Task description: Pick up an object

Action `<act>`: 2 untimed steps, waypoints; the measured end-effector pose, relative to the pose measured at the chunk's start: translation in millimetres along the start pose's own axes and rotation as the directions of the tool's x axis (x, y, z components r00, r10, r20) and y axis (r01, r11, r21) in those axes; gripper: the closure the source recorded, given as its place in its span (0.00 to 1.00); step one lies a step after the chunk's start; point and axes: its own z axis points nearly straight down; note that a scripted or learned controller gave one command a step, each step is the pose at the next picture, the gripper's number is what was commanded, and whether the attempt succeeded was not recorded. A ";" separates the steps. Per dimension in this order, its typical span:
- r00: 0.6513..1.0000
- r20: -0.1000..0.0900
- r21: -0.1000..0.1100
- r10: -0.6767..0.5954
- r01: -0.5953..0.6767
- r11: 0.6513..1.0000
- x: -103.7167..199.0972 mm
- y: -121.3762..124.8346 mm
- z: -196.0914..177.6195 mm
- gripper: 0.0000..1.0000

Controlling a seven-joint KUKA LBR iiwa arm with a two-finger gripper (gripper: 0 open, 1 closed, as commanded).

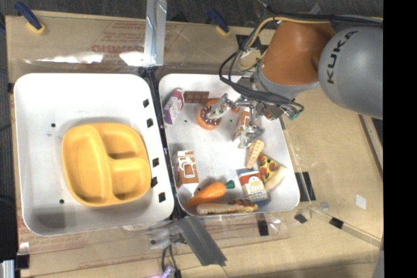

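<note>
From my feed, the arm reaches in from the right, its orange band sitting above the upper right corner of the right bin. The gripper hangs low inside that bin, and I cannot tell how its jaws stand, nor whether anything sits between them. Taking the right bin as my landmark: a donut lies in its upper middle, just left of the gripper, with a purple carton at the upper left. A pizza slice lies near the right wall, a carrot by the lower edge, and a small box by the left wall. Left of it, touching, stands the left bin, holding 1 yellow divided tray. Both bins rest on a brown bench.
</note>
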 end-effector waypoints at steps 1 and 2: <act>1.000 -0.001 -0.003 -0.015 0.015 1.000 -33.3 46.0 22.2 0.00; 1.000 -0.003 -0.006 0.002 -0.002 1.000 0.8 72.8 24.1 0.00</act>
